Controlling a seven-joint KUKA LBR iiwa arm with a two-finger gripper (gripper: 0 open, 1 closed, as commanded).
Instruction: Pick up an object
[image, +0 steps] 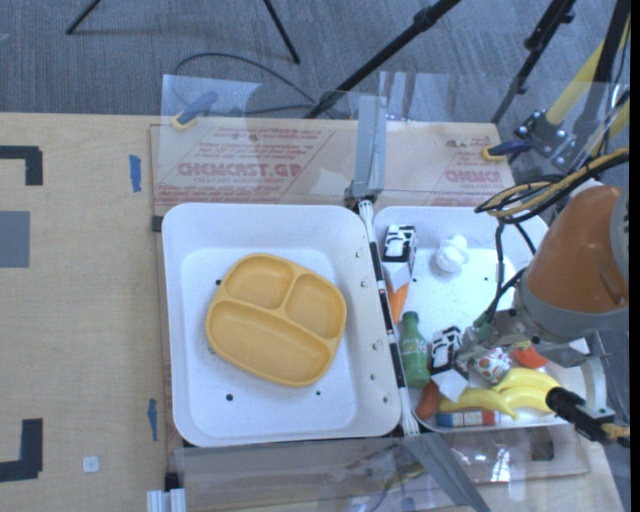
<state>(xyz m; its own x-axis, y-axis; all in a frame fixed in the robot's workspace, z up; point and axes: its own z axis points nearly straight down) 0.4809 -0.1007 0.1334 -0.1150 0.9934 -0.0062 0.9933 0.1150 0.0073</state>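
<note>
Two white bins are sitting on the table; you're reaching down into the right bin (470, 225), jaws (487, 352) hovering over the cluttered corner by the banana (510, 392). Can't tell their state. Nothing lifted; next you're needing a clean grip.

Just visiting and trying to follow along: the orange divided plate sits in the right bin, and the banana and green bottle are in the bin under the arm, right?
Not quite. The camera view shows the orange divided plate in the left bin, not the right one. The banana and green bottle do lie in the right bin, under the arm.
</note>
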